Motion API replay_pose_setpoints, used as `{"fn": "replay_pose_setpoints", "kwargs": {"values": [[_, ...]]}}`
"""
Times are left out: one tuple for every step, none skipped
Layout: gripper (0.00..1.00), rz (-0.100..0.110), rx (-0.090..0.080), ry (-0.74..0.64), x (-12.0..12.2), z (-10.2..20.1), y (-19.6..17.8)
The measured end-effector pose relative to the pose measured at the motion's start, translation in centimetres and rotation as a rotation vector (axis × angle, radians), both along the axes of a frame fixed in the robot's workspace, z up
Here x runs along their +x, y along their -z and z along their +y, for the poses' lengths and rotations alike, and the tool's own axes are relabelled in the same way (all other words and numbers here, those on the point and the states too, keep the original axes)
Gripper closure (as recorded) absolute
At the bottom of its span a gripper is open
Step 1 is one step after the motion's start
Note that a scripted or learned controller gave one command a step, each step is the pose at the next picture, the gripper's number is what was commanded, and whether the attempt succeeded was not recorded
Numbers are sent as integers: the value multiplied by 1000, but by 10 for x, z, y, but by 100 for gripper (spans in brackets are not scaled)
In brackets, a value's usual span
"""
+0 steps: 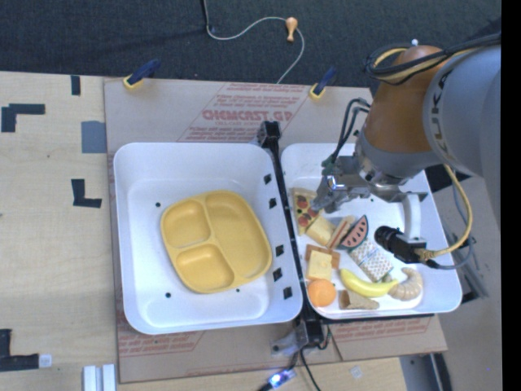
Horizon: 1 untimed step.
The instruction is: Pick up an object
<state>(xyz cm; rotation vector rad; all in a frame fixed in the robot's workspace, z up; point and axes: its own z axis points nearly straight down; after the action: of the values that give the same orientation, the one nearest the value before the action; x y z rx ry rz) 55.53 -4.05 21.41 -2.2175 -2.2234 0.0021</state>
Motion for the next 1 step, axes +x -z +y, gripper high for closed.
{"fn": "replay_pose_setpoints", "kwargs": {"values": [[100, -2, 0, 1, 2, 0, -19]]}}
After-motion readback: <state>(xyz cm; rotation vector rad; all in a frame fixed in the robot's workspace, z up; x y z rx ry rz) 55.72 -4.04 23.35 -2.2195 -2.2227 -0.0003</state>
